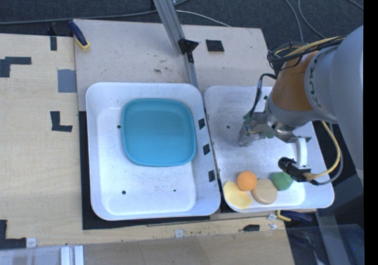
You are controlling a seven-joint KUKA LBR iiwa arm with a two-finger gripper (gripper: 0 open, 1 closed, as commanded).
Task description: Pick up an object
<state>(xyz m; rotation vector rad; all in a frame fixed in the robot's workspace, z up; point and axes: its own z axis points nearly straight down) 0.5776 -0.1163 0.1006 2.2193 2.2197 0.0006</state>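
Hovering above the orange ball (247, 180), the jaws' opening cannot be told; it looks light, smooth, best pinched across its middle.

Even, moderately bright overhead light, with a small blown-out spot at the top edge right of centre, leaves both white bins (94, 140) slightly washed, casts only soft shadows, and renders the whole frame mildly soft, the grey arm (348, 81) at right looking blurriest.
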